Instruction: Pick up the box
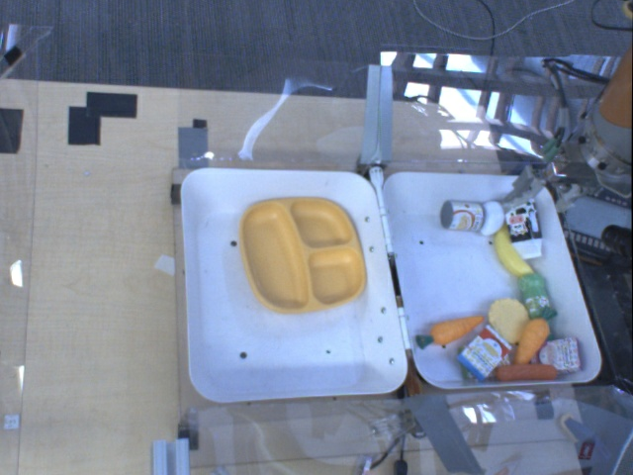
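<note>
The right bin (pixel 435 265) holds three box-like items. A small black-and-white carton (pixel 525 230) lies near its far right side. A red, white and blue box (pixel 483 353) sits at the front, and a small pinkish box (pixel 561 354) occupies the front right corner. My gripper (pixel 526 188) hangs at the bin's far right edge, just behind the black-and-white carton and right of a white can (pixel 465 216) lying on its side. Nothing visibly hangs from the gripper. The arm (pixel 605 132) comes in from the upper right.
A banana (pixel 510 254), a green item (pixel 535 296), a pale yellow round piece (pixel 507 317), two carrots (pixel 452 331) (pixel 532 338) and a red sausage (pixel 526 372) crowd the right bin's right and front. A yellow divided plate (pixel 302 252) lies in the left bin (pixel 213 295).
</note>
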You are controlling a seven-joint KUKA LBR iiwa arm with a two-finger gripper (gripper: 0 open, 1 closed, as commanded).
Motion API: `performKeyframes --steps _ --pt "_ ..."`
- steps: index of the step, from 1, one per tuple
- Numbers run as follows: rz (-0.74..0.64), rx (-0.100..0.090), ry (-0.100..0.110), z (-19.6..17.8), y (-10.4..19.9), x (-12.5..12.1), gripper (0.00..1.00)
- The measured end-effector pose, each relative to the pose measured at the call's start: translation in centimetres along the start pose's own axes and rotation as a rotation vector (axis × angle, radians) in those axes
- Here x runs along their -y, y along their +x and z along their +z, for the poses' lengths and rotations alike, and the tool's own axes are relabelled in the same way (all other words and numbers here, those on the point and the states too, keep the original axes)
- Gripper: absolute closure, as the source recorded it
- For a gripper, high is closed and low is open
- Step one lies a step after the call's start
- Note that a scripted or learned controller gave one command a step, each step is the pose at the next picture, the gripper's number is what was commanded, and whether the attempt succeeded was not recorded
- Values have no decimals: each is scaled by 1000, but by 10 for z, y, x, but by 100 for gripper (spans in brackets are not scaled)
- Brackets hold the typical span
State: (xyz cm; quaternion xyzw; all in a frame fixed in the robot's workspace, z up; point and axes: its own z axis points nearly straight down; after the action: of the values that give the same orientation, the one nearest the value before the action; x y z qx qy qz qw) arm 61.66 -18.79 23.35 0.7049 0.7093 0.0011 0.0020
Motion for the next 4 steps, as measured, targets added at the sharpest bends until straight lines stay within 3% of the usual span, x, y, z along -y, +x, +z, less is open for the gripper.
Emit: performKeyframes --steps 1,2,3,4 --pt "111 -1 3 118 34 53 0" --pt "211 0 -9 143 77 117 0" --pt "610 -3 -5 144 93 70 0" --pt "844 0 3 124 93 34 0"
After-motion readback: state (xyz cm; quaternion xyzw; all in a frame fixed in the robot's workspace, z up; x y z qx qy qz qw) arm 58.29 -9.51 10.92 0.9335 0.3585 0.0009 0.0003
